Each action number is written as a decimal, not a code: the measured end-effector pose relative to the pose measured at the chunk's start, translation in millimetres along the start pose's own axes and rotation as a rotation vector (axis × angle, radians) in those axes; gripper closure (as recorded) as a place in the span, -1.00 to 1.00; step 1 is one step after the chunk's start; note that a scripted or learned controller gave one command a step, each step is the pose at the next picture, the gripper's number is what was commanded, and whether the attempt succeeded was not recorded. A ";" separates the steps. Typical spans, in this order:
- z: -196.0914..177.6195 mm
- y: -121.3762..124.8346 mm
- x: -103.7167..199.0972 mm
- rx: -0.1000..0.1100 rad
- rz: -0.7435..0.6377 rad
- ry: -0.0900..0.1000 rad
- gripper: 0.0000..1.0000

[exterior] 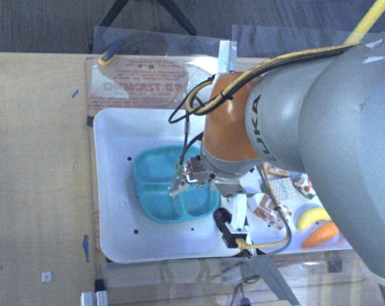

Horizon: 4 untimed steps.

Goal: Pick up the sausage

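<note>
My gripper (181,182) hangs over the right half of a blue divided plate (155,190) in the left bin (113,171). The compartments of the plate that I can see hold nothing. The grey arm with its orange band (227,123) covers the space between the two bins. A small reddish-brown piece (303,185) lies in the right bin beside the arm; it may be the sausage, but it is too small and too hidden to be sure. It lies well to the right of the gripper.
The right bin also holds a red-and-white striped piece (269,209), a yellow banana-like toy (312,217) and an orange toy (321,234). A printed board (138,85) lies behind the left bin. Cables (262,241) loop below the wrist.
</note>
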<state>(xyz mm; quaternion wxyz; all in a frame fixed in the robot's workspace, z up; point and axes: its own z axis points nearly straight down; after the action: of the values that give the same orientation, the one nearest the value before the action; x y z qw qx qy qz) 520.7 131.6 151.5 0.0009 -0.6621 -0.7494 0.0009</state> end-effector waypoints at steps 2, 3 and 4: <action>-32.6 -16.3 -43.4 0.000 -0.048 0.000 1.00; -86.0 47.5 -18.9 -0.004 -0.150 -0.001 1.00; -60.7 -9.5 59.1 0.001 -0.066 0.000 1.00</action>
<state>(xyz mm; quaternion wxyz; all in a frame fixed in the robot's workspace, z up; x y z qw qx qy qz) 504.2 189.0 212.2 0.0011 -0.6370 -0.7709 0.0012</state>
